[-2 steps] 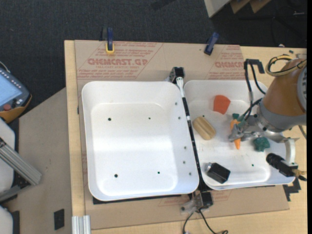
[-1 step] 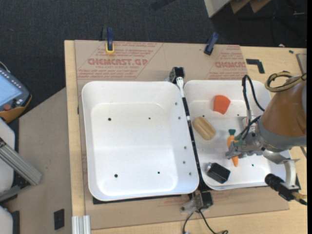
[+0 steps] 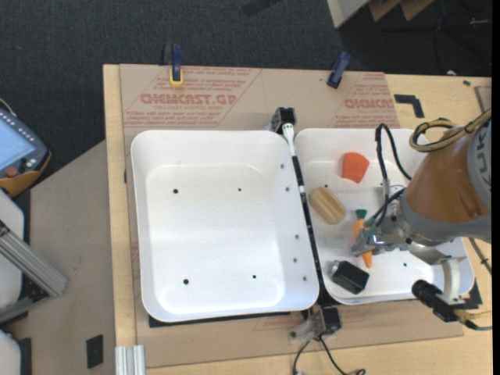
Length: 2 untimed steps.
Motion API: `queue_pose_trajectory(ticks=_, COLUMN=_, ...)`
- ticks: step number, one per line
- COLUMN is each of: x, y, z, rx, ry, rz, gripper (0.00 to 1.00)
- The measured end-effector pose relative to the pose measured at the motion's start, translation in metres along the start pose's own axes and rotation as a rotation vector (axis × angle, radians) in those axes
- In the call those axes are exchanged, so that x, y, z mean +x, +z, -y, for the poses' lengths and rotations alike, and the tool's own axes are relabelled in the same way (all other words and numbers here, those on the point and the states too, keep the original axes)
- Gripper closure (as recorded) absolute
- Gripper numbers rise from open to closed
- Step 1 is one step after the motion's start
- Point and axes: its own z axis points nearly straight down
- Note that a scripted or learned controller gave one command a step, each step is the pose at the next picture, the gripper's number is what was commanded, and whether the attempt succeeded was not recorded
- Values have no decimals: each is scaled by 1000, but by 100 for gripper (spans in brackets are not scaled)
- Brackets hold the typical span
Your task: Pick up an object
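target: small orange piece (image 3: 358, 228) lay at our jaws (image 3: 367, 241), toward 11 o'clock | black block (image 3: 350, 276) at 7 | we couldn't tell the jaws' opening

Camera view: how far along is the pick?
Done: the arm has reached into the right bin, with its end effector low among the items. In hand: nothing visibly held; it sits at a small orange-and-green piece. Left: closing on something and lifting. The orange block, tan roll and black block lie untouched on the bin floor.
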Motion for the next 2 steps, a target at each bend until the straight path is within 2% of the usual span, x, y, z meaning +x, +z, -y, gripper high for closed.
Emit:
queue_pose_trajectory(ticks=1, x=25, y=12, z=1, rx=0, ry=-1, rz=-1, gripper=100)
queue_pose_trajectory(ticks=2, x=24, y=-89, z=-51, rx=-19, ry=-3, rz=5, gripper=100)
